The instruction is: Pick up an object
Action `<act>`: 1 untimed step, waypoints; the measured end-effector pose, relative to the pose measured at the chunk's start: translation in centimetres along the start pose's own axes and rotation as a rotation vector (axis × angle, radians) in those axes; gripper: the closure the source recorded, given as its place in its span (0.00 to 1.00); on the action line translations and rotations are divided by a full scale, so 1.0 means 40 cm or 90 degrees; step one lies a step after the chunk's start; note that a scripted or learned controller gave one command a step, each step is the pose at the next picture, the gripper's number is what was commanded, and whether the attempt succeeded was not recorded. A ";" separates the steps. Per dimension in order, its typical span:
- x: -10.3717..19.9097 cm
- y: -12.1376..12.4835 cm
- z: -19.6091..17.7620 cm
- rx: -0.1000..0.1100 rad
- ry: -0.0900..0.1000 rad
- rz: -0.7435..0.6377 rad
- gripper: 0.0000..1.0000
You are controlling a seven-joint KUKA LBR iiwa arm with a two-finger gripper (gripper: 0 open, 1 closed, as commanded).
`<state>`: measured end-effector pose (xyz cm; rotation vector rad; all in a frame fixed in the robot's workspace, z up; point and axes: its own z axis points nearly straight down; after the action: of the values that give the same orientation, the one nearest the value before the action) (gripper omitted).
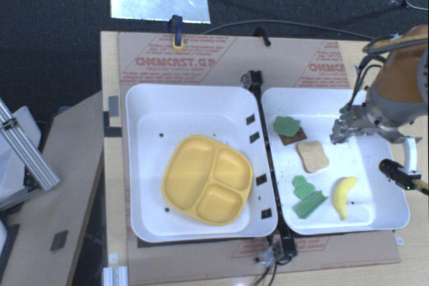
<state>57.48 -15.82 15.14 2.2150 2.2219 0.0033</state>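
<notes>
Gripper (pixel 340 131): mine, above right white bin (pixel 395 214); whether apart or together, I cannot tell. Nearest of 4 items: tan bread-slice toy (pixel 312 156), just left and below. Yellow plastic banana (pixel 344 195) farther down, long axis near-vertical in view.

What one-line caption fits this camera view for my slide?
Gripper over the right bin near toy bread, banana and greens; yellow tray in the left bin.
</notes>
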 end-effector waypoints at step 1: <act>-0.013 0.003 -0.111 -0.001 0.000 0.000 1.00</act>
<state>57.58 -16.33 19.59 2.2144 2.2212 0.0045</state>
